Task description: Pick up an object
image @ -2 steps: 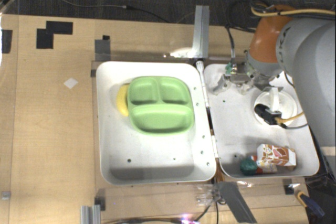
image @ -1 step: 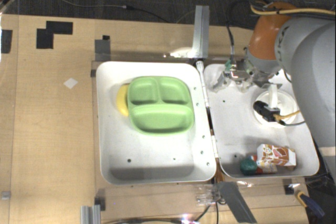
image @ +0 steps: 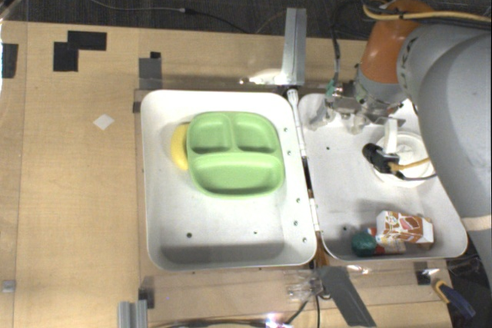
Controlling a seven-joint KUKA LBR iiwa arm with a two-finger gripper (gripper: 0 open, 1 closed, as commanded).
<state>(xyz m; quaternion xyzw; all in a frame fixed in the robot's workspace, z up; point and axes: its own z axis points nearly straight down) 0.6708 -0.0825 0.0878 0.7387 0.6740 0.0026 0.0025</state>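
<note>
Step in hand, by judgement: approach for a pick; nothing is held yet. Pickable items lie in the right bin [image: 338,188]: a small carton [image: 405,230] and a green object [image: 364,243] at its near edge. The descent should be centred over the carton, w/ clearance from the bin wall. The gripper [image: 361,115] hangs over the bin's far corner, wrist down, arm in from the right; jaws' state can't be told.

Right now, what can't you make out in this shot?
- Gripper: finger state, wrist and cables crowd it.
- Yellow thing: mostly under the green tray.
- Carton: print too small.
- Green thing: too small to identify.
- Arm: cut off at right edge.
</note>
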